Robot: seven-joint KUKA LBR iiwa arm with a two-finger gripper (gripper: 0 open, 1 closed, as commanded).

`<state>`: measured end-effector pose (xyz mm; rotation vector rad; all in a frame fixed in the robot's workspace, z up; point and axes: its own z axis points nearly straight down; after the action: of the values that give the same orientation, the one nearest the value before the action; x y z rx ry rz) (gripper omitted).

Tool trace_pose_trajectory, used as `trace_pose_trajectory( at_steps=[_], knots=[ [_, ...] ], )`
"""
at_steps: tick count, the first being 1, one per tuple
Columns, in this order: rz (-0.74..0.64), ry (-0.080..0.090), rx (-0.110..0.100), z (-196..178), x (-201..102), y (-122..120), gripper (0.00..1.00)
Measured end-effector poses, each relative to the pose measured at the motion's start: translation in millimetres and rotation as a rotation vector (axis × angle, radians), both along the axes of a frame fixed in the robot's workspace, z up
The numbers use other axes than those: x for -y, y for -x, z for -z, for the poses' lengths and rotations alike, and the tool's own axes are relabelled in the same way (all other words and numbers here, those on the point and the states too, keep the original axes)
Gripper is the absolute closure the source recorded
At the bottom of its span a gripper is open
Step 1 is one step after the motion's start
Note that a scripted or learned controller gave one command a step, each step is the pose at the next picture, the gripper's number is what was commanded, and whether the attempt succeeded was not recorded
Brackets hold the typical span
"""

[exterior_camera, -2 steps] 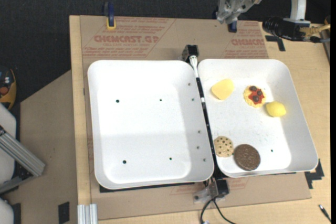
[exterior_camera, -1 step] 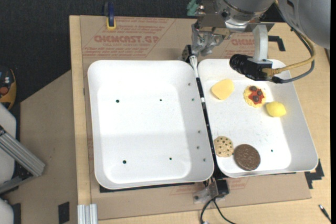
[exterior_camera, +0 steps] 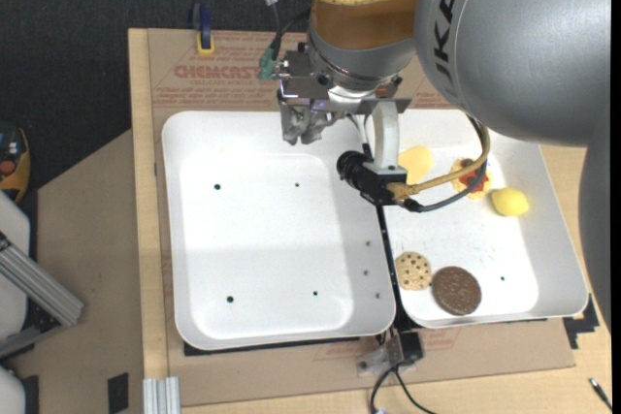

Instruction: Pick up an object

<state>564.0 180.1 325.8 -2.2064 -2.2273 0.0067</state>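
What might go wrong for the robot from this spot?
Its hand sits over the left bin's far edge, while the cookies, lemon and a yellow piece lie in the right bin; closing here would likely catch nothing. The cable by the divider hangs near the yellow piece and could snag or nudge it.

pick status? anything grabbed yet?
Done: nothing that shows. The lemon, the tan cookie, the brown cookie and a yellow piece partly behind the wrist all lie in the right bin.
In hand: the gripper hangs over the far edge of the left bin, with nothing visible between its fingers.
Left: the whole pick, meaning reach an object, close and lift.
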Motion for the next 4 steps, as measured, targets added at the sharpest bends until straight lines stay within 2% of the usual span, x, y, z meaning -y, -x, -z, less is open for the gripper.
trace_pose_trajectory(
  at_steps=[1, 2, 3, 4],
  knots=[
    [0.004, 0.002, 0.000, 34, -47, 66, 1.00],
    [0.016, 0.003, 0.003, 37, 22, 75, 1.00],
    [0.003, -0.002, 0.011, -3, -48, 85, 1.00],
    [0.007, 0.000, 0.009, -11, -45, 85, 1.00]
  ],
)
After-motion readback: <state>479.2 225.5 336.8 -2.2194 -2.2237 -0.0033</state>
